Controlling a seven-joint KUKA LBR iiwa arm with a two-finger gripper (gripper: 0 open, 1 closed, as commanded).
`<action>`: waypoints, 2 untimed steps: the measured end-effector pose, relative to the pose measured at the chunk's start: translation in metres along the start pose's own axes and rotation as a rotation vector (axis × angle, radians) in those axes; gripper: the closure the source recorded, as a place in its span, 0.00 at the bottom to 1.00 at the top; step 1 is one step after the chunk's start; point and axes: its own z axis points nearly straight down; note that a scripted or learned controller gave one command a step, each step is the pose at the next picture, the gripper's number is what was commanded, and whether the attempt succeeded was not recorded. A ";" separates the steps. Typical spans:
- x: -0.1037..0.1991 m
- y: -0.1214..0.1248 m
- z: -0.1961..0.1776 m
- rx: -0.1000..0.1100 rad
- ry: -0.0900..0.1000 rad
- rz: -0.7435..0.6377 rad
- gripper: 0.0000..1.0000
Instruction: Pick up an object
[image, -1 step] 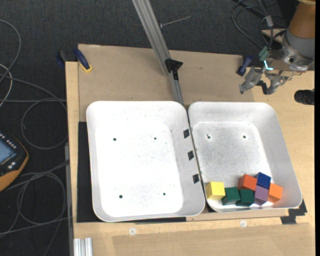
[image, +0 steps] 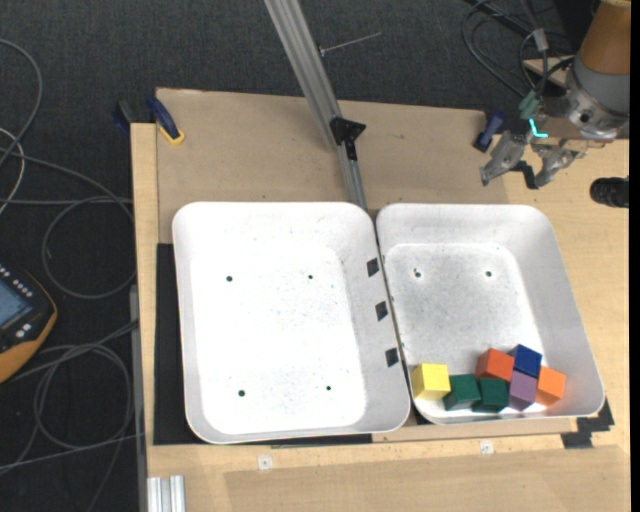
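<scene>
pincer (image: 520, 168) well apart from blocks (image: 492, 380)

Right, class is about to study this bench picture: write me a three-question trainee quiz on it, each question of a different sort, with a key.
1. True or false: the blocks lie in the left bin.
2. Multiple choice: where is the gripper? A) above the blocks; B) beyond the far edge of the right bin, over the bench; C) inside the left bin.
3. Short answer: which block stands a little apart at the left end of the cluster?

Key
1. False: they sit in the right bin's near corner.
2. B.
3. The yellow block; the green blocks, orange blocks, blue block and purple block huddle together.
</scene>
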 end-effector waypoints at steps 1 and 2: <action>0.000 -0.001 0.042 0.003 0.001 0.001 0.00; 0.005 -0.003 0.085 0.004 0.001 0.001 0.00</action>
